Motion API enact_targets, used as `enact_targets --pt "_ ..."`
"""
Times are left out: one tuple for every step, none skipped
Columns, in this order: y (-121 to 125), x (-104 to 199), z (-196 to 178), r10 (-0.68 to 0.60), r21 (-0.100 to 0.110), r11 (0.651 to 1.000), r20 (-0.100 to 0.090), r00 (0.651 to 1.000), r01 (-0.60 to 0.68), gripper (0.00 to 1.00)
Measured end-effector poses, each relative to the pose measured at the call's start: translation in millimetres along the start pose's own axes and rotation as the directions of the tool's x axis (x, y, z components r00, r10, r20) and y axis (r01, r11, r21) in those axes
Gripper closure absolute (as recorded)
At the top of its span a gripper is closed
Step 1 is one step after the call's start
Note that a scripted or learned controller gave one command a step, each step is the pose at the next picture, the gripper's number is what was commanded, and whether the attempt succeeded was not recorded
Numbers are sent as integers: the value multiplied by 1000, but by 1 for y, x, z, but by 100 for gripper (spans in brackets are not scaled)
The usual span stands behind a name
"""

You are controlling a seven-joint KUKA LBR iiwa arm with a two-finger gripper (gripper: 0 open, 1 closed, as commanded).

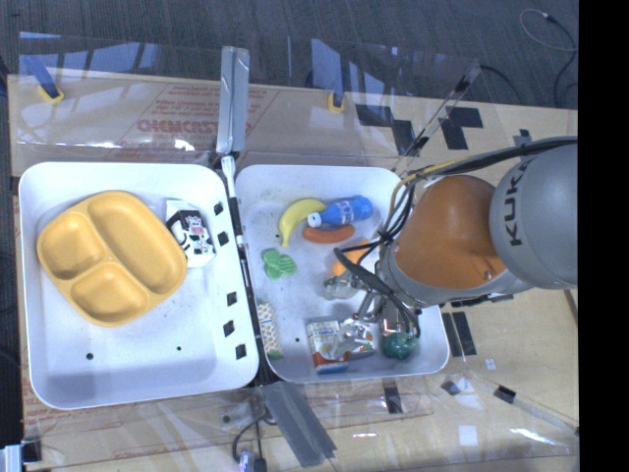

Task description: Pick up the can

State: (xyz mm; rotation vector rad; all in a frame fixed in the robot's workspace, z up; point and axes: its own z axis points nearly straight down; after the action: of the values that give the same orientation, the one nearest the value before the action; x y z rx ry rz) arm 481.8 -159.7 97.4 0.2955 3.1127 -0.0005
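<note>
A crumpled silver, red and white can (337, 341) lies on its side near the front wall of the right bin (295, 362). My gripper (378, 313) hangs low over the bin just right of and behind the can, under the orange band of the wrist (447, 234). Cables and the wrist body cover the gripper's tip. Whether it touches the can is unclear.
In the right bin lie a yellow banana (295, 216), a blue bottle (346, 209), a red sausage-shaped toy (327, 232), a green toy (277, 263), a small clear piece (338, 285) and a dark green ball (399, 345). The left bin holds a yellow divided plate (110, 255) and a white-and-black packet (193, 232).
</note>
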Motion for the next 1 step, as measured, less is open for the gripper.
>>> enact_targets --pt "0 -1 -11 -4 1 1000 1 1000 4 100"
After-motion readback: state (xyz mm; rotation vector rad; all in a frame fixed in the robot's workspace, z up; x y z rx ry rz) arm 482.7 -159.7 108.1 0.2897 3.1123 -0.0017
